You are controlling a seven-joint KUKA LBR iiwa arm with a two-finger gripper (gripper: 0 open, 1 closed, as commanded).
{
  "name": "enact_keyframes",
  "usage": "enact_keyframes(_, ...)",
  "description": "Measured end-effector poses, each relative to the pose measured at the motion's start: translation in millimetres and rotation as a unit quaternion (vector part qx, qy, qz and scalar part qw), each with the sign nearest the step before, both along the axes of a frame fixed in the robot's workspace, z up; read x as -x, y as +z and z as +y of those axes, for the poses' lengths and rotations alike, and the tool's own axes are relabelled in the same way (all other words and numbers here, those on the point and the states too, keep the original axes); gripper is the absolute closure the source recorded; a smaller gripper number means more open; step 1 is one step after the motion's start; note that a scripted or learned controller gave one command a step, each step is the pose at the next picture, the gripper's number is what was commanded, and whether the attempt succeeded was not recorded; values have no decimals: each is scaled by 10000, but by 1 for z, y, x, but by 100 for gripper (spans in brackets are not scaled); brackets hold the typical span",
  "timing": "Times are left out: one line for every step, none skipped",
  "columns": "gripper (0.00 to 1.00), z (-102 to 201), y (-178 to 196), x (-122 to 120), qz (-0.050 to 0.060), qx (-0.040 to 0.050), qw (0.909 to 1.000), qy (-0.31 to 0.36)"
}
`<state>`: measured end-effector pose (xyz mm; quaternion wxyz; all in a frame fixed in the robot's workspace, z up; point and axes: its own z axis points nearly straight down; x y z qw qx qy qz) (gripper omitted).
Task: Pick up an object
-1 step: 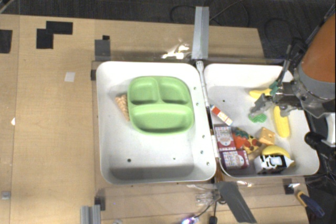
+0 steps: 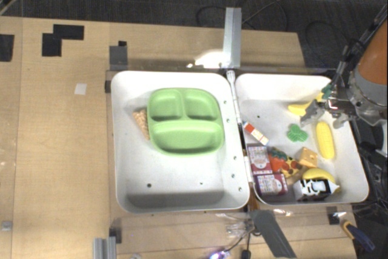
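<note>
My gripper (image 2: 325, 117) hangs over the right side of the right bin (image 2: 267, 91), reaching in from the right, its fingers spread open with nothing between them. Just below it in the view lies a long yellow corn-like piece (image 2: 326, 141). A small yellow piece (image 2: 297, 109) sits to the gripper's left and a little green toy (image 2: 296, 133) lies beside it. Toward the bin's front are a tan wedge (image 2: 308, 158), red and orange toys (image 2: 280, 162), maroon boxes (image 2: 260, 162) and a yellow, black and white object (image 2: 316, 184).
The left bin (image 2: 130, 179) holds a green divided plate (image 2: 185, 120) with a tan waffle-like piece (image 2: 141, 123) at its left edge. A red-and-white packet (image 2: 256, 134) lies near the wall between the bins. A metal post (image 2: 233, 39) stands behind them.
</note>
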<state>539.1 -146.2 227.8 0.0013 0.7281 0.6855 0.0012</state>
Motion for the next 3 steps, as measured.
enact_keyframes(0, -38, -51, -53, -2, 3, 10000, 64)
enact_keyframes(0, -46, -132, -74, -16, 5, 10000, 76)
enact_keyframes(0, -40, -71, -66, -13, 3, 9993, -364)
